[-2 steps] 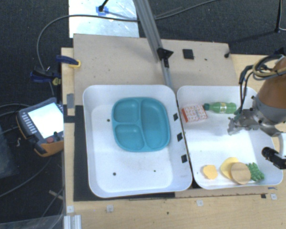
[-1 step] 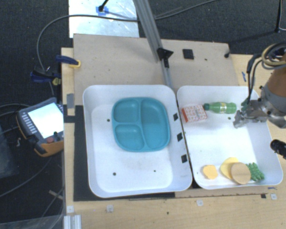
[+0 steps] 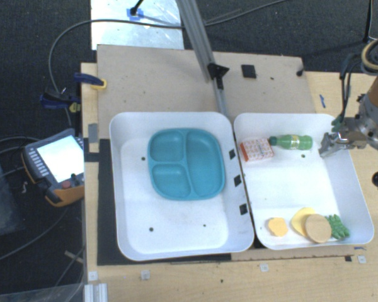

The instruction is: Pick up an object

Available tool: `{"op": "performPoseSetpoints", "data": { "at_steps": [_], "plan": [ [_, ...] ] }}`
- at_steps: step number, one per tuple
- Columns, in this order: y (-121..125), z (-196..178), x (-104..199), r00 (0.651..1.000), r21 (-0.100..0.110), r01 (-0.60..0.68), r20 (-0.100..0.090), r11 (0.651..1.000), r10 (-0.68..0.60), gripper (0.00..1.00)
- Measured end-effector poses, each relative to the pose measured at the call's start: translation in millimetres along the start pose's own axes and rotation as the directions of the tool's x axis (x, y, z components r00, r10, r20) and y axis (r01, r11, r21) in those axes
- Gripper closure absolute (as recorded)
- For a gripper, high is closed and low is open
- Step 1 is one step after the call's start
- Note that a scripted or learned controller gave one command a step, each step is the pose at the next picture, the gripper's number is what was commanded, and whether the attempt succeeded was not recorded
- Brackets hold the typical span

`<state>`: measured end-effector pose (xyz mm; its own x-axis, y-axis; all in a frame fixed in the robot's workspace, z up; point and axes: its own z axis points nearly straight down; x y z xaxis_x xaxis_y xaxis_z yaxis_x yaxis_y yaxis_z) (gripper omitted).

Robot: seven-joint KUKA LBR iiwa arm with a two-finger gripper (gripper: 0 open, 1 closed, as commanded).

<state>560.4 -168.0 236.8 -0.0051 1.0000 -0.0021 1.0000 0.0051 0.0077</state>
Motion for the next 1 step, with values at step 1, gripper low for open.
{"op": "performPoseSetpoints", "data": {
  "at_steps": [1],
  "plan": [
    [-1.8, -6.6, 48.3, 1.000, 0.005, 0.005, -0.003, 1.000, -0.005, 1.00]
  ]
}}
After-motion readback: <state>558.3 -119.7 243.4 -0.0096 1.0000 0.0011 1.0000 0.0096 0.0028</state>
